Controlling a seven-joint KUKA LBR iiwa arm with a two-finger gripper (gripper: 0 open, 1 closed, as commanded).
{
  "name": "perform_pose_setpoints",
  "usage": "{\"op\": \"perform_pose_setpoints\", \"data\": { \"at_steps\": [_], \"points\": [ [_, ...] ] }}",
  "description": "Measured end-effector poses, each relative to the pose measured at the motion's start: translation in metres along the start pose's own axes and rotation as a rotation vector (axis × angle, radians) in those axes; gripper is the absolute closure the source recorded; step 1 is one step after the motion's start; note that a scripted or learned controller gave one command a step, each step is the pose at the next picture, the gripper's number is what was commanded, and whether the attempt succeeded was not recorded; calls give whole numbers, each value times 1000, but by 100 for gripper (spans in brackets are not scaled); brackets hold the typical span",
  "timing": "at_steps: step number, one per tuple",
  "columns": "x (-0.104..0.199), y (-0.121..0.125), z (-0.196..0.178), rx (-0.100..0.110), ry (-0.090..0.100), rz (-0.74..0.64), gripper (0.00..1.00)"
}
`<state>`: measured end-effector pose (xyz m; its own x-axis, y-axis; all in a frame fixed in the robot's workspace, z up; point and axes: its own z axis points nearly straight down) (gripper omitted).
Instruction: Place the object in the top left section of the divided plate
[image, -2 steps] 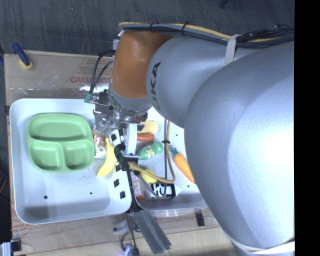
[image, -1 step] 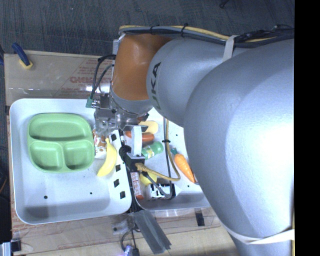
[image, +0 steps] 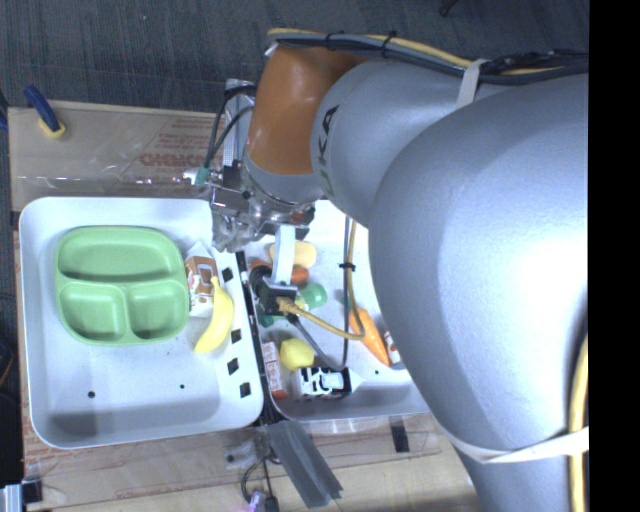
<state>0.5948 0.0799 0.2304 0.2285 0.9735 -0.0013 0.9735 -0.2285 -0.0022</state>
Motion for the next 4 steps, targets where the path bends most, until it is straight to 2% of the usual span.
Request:
{"op": "perform_pose_setpoints", "data": {
  "at_steps": [1, 2, 3, 4],
  "points": [
    [13, -27, -7, 4, -1, -59, 100],
    [31, 4, -13, 1, 0, 22, 100],
    [9, -42, -23, 3, -1, 12, 100],
    [10, -42, -32, 7, -2, 6, 100]
  ]
}}
